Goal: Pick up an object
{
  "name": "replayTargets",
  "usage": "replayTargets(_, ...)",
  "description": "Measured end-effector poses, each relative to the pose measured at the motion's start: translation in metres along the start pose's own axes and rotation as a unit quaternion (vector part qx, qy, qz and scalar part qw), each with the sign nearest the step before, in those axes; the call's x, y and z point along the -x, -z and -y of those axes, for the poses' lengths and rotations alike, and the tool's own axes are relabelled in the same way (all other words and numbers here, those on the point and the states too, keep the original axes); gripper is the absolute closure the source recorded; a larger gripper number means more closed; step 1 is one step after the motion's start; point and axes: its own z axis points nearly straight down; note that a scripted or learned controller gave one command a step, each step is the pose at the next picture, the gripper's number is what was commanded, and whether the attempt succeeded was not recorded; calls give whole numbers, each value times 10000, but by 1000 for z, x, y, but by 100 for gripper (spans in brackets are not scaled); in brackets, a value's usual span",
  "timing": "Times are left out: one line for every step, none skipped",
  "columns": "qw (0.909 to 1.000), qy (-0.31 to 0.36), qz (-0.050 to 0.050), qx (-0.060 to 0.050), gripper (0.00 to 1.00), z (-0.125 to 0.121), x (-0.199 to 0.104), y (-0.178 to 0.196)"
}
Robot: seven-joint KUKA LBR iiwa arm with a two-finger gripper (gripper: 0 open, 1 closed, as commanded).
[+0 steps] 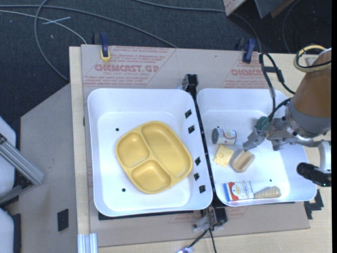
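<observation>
The right bin (295,186) holds several small objects. A small can (224,136) lies on its side near the divider, with a yellow cheese wedge (222,156) below it. A tan bread-like piece (242,161) rests next to the wedge. Along the front wall lie a red, white and blue carton (238,190) and a tan cone (267,193). My gripper (249,143) reaches in from the right and hangs just above the top edge of the tan piece, right of the can. Nothing shows in its grasp.
A yellow three-compartment plate (153,156) lies in the left bin (105,115). A black divider with clips (198,141) runs between the bins. The grey and orange arm (313,104) covers the right bin's right side, with cables (271,78) trailing above it.
</observation>
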Motion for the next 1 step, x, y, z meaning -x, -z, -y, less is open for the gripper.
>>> replayTargets(10000,3,1,11,0,1,-5,-43)
